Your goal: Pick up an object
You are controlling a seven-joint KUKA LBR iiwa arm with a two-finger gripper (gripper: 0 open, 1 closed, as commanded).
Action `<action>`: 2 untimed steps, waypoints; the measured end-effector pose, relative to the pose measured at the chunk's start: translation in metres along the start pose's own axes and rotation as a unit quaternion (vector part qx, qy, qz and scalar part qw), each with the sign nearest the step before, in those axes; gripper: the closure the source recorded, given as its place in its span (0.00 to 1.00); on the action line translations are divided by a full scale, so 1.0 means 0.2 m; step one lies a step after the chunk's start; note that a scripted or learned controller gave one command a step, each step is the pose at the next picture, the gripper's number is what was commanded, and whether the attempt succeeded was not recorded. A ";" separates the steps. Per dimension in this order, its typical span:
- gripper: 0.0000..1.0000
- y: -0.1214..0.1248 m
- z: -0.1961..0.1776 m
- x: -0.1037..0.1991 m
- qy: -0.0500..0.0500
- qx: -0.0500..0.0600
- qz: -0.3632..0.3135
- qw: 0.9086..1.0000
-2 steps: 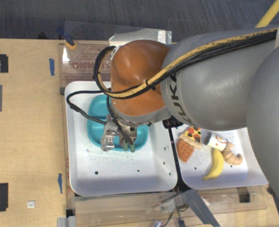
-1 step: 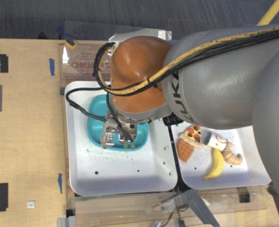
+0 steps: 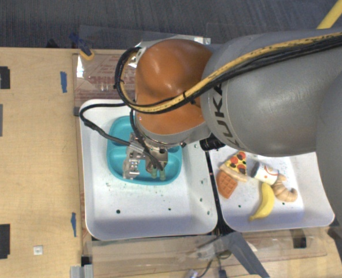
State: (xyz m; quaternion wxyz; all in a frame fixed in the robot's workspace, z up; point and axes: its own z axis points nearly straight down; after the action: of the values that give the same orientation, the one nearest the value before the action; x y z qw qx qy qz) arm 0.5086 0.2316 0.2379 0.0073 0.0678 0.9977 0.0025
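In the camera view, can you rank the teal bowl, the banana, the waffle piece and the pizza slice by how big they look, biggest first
1. teal bowl, clearly the largest, though the end effector covers part of it.
2. banana.
3. waffle piece and pizza slice look about alike, so I won't rank them.

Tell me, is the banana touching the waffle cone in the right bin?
Apart. The camera view shows a strip of bare white bin floor between the banana and the waffle cone.
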 end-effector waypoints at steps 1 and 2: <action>1.00 0.01 -0.05 -0.01 -0.003 -0.001 -0.002 1.000; 1.00 -0.04 0.09 0.05 0.008 0.001 -0.223 0.975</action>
State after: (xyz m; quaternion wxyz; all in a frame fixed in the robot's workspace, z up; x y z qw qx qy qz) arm 0.4970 0.2256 0.2202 -0.0003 -0.1561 0.9877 0.0004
